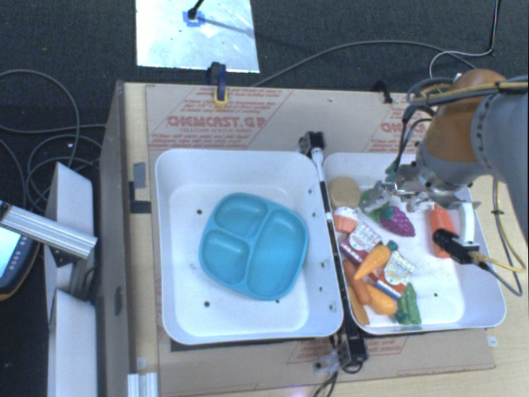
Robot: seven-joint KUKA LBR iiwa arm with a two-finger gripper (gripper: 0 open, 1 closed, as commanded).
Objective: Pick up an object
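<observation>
The right bin (475,308) holds a pile of toy food: a purple grape bunch (397,220), orange carrots (371,263), a green piece (408,303), a tan round piece (347,191), a red-orange piece (443,220) and small wrapped packets (361,239). My gripper (382,195) hangs low over the upper part of this bin, just left of the grape bunch and right of the tan piece. The arm reaches in from the right, its orange band (457,131) above the wrist. I see nothing clearly held between the fingers.
The left bin (182,304) carries a blue divided plate (253,245). A metal divider bar (326,222) runs between the bins. Cables (488,263) trail over the right bin's right side. A clamp (219,85) sits at the bench's far edge.
</observation>
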